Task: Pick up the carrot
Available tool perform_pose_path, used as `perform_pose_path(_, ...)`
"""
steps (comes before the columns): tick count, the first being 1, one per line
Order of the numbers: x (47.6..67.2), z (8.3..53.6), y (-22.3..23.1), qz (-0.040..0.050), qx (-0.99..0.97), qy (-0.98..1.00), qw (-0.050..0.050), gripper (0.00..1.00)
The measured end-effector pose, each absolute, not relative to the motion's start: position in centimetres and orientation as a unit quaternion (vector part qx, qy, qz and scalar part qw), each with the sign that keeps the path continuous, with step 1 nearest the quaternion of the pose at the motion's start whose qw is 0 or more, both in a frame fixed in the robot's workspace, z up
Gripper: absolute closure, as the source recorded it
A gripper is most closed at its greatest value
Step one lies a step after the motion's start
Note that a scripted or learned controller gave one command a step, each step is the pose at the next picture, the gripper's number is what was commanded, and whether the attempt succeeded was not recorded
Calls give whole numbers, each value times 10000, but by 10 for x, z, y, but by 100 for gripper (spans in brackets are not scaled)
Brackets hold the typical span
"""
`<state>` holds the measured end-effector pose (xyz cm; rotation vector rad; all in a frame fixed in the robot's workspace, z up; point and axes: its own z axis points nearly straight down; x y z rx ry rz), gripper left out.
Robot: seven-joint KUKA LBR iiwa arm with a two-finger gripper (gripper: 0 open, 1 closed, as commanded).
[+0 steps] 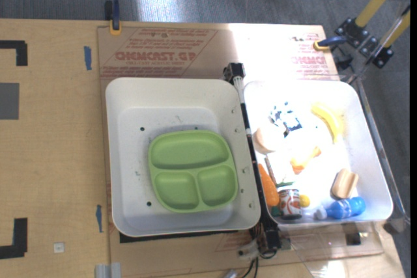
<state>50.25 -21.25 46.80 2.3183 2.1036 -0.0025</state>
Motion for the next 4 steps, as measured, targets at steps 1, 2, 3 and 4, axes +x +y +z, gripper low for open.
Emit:
perform_pose_path(1,504,480,-213,-3,7399,6726,108,100)
perform_pose_path(2,504,479,-213,-7,7399,6727,102,0)
perform_pose_path(3,506,491,-213,-2,7391,6734,155,100)
perform_pose_path(4,506,491,-213,-5,7391,6734,150,0)
